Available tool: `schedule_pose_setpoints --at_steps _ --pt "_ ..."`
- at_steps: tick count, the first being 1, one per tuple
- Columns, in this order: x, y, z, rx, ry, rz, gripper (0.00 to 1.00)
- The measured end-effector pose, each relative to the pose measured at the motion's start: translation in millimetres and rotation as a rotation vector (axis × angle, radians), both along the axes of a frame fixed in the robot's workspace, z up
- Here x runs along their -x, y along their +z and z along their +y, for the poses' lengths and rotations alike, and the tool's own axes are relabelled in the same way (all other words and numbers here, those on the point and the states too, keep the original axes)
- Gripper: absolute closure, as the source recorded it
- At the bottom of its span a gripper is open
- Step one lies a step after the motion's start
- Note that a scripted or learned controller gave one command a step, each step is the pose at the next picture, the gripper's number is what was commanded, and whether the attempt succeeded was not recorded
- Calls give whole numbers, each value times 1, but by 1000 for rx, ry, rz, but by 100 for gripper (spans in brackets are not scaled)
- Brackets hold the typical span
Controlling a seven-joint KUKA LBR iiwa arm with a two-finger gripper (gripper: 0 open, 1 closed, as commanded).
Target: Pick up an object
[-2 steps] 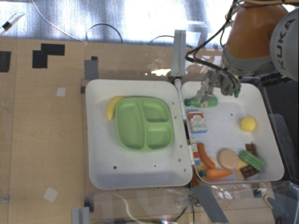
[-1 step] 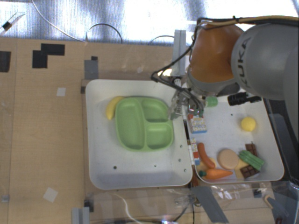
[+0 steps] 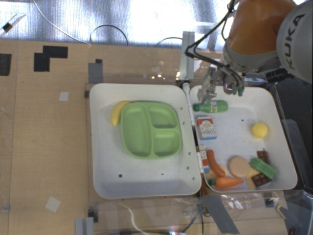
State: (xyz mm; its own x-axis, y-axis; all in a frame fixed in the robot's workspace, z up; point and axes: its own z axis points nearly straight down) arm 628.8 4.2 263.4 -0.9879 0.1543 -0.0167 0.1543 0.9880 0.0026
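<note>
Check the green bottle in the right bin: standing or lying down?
Lying down. The green bottle rests on its side on the right bin floor, long axis left-right, just below the tool.

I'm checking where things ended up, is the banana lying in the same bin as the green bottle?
No. The banana lies in the left bin beside the green plate, while the green bottle lies in the right bin.

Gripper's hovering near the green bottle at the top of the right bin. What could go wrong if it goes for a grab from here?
The gripper sits over the green bottle, which lies on its side and might roll or slip away. The bottle is close to the right bin's inner wall, so a finger could strike that edge. The small carton lies just below and may get nudged.
</note>
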Motion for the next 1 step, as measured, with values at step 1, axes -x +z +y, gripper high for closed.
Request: schedule_pose_setpoints --at_steps 1 --pt "15 142 -111 9 110 -8 100"
